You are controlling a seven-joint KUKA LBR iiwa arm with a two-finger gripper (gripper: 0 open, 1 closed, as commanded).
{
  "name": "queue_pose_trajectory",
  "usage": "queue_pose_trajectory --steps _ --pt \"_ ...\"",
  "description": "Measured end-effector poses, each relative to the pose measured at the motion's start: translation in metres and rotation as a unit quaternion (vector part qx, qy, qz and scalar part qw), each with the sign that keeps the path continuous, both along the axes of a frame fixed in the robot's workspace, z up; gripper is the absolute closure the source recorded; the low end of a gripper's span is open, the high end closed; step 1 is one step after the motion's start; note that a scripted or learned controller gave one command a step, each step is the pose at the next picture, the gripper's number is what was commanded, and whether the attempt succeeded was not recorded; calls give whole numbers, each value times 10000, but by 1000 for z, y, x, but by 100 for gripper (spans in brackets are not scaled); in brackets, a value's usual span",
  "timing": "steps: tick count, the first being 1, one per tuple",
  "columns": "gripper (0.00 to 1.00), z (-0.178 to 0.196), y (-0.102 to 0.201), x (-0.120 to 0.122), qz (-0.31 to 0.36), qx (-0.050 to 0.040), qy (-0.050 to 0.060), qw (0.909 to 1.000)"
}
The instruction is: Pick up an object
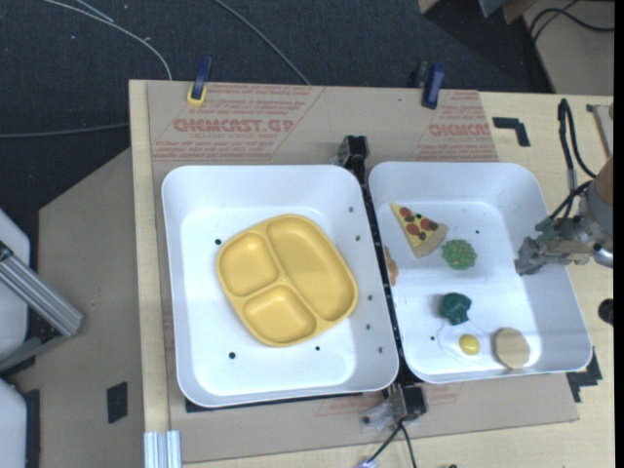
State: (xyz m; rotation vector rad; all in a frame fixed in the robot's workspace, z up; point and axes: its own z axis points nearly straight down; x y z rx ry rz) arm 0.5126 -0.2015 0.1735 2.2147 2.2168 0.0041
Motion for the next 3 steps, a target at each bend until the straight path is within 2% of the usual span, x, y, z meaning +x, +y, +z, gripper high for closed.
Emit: queue_pose_trajectory --steps 1,2,3 --pt "100 51 -3 11 2 1 5 10000" --pt "100 72 -3 12 1 5 14 10000" --pt "100 72 55 29 27 18 22 10000"
